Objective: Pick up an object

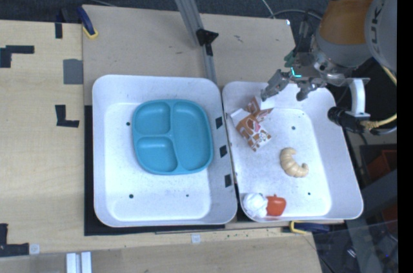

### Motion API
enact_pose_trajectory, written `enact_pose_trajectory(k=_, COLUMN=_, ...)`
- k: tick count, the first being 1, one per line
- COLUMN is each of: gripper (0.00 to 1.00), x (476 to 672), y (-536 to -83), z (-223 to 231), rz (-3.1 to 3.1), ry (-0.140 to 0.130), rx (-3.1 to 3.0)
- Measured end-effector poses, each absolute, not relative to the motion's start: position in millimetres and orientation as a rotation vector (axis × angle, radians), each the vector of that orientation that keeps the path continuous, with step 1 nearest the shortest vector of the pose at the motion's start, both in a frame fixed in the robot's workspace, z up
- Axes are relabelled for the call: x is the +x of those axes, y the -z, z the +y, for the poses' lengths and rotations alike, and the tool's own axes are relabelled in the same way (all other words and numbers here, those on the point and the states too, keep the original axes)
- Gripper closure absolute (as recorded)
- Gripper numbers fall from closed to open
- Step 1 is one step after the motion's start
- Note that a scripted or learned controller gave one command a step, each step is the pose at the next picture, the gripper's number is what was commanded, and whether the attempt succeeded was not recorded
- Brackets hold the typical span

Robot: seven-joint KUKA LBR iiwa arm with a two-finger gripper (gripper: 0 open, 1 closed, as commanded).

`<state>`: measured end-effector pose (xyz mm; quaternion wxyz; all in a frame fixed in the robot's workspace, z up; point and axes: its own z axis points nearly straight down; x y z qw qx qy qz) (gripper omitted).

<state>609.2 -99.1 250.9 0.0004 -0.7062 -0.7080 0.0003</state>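
Snack packet (252, 126), brown and white and crumpled, lies in the right bin (335, 155) just below and slightly left of the fingers, and is judged the likeliest target because it is the nearest object to them. The gripper (288, 88) hangs over the bin's upper edge with its 2 fingers spread wide apart; nothing is between them, so no object is held. The left fingertip (266, 93) sits close above the packet's top corner without clear contact; the right fingertip stands further right over bare bin floor. A croissant (294, 163) lies further below the fingers, well apart from them, and a red and white item (266, 204) rests at the bin's near edge, the farthest of the 3. A blue divided plate (173, 137) occupies the left bin, far left of the fingers. The step in hand is judged to be the approach: positioning above a target before descent. The next move calls for shifting down and left until the packet lies between both fingers, lowering to the floor, then closing. The packet's crumpled, tilted shape may let it slip sideways.
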Motion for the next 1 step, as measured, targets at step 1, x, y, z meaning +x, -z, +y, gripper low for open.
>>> enact_pose_trajectory(k=1, gripper=0.00, x=610.6, y=-186.5, z=-100.3, rz=-2.220, ry=-0.009, rx=-2.216)
